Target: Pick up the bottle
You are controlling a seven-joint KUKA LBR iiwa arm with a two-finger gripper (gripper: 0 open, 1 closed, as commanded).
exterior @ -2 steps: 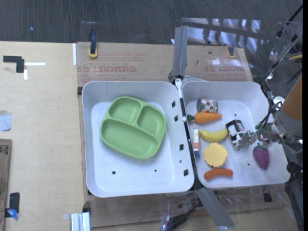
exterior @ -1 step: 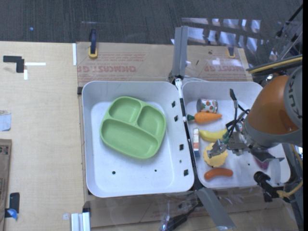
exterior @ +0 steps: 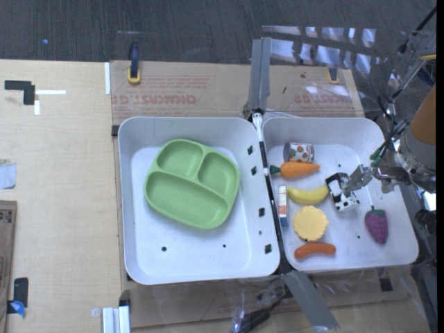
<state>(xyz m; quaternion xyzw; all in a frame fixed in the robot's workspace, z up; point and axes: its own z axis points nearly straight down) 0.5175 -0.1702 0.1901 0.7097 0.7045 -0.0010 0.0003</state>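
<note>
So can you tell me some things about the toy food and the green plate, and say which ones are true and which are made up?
1. The green divided plate lies in the left bin. True.
2. The carrot sits on the green plate. False: it lies in the right bin, above the banana.
3. The gripper is over the right bin. True.
4. The purple fruit is touching the banana. False: they lie well apart.
5. The sausage lies below the yellow round piece. True.
</note>
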